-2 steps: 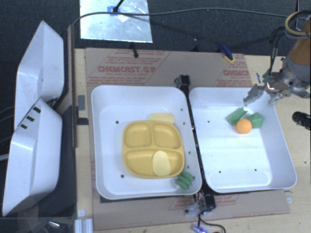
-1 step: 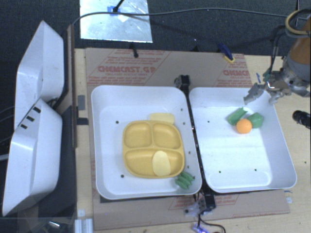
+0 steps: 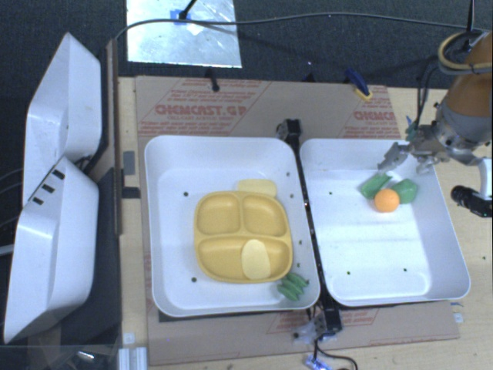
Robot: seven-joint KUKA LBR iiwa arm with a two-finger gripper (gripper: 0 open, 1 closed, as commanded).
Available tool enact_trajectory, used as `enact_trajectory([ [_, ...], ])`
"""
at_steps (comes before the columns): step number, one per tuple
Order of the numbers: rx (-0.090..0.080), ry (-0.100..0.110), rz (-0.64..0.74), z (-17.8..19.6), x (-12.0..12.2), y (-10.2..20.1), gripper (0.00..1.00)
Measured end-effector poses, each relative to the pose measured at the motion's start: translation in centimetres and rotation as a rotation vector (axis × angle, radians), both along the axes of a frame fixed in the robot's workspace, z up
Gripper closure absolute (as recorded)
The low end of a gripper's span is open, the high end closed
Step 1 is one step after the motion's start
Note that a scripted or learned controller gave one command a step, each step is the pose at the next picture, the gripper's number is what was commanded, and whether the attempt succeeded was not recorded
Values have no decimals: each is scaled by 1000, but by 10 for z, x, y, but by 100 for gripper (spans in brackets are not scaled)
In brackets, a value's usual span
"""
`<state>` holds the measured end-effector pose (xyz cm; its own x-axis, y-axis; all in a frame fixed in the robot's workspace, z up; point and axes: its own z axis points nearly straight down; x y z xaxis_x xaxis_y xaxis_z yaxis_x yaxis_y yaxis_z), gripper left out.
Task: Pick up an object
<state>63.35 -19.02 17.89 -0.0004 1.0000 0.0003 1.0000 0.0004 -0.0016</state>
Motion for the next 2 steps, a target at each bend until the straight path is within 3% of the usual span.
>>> enact_trajectory([
  [1,2,-2,3,-60,3,6,0],
  [2,0,0,1,-96,2,6,0],
])
